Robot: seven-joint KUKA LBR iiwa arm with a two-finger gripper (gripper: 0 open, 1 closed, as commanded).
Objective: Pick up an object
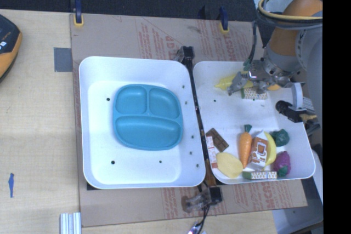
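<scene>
The tool hangs low over the right white bin's far end, its grip impossible to tell, beside a small yellow toy piece; it may slide aside and leave the tool empty-handed.

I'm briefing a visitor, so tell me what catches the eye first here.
The blue divided plate lies alone in the middle of the left bin. In the right bin, bright toy food crowds the near corner, a carrot among it. The arm's pincer hangs over that bin's far end.
</scene>
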